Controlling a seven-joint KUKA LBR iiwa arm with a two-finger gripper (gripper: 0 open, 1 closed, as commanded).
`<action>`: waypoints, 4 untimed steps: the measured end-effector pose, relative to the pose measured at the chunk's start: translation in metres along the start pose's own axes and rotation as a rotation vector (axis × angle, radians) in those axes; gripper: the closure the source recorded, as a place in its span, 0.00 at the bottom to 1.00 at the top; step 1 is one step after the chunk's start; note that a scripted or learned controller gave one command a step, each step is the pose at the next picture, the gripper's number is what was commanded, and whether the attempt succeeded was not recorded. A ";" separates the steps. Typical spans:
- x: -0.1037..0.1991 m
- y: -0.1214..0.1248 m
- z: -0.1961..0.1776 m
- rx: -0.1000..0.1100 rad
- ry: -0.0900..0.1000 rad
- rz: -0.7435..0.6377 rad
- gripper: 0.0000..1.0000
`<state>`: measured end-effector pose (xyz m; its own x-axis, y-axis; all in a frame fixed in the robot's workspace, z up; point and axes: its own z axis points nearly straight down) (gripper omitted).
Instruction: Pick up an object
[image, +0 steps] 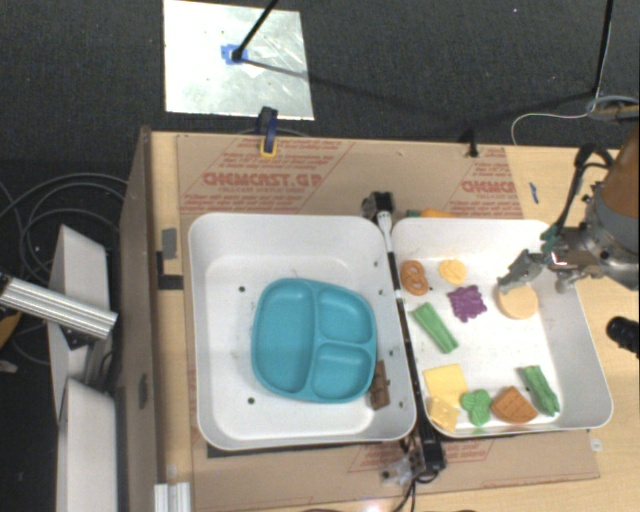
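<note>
Pincer (527, 270) hangs over the right bin (590, 385), fingers spread, gripping nothing; tan round disc (518, 302) lies just beneath it; judged light, stiff, flat plastic toy food, likely slippery; best pinched across its rim.

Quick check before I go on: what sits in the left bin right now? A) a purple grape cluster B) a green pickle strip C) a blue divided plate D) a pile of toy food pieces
C: the left bin holds the blue divided plate, while the toy food pieces, such as the purple grape cluster, lie in the right bin.
</note>
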<state>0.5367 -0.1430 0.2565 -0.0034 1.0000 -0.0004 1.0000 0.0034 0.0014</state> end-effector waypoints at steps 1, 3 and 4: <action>0.023 0.061 0.051 0.000 0.001 -0.004 0.00; 0.044 0.100 0.171 -0.001 0.000 -0.004 0.00; 0.055 0.082 0.157 0.001 0.000 0.001 0.00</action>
<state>0.6185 -0.0880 0.0993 -0.0027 1.0000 -0.0002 1.0000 0.0027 0.0006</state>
